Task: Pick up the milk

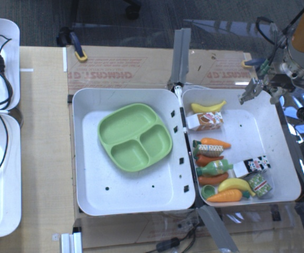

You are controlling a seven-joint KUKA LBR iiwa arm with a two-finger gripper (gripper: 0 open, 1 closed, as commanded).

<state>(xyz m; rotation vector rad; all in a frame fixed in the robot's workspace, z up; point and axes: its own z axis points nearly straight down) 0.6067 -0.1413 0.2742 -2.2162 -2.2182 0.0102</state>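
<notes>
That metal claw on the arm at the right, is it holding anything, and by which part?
Nothing is held. The tool hangs over the back edge of the right bin with nothing between its fingers; the milk lies in the bin.

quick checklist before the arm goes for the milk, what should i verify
1. Milk located: the milk carton with the black and white cow pattern lies in the right bin, near its right side. ok
2. Gripper position: the gripper is over the bin's upper right corner, well away from the carton. not ok
3. Gripper free of any object: cannot tell
4. Top of carton unobstructed: nothing lies on it. ok
5. Room around carton: the green box and a banana crowd it closely. not ok
</notes>
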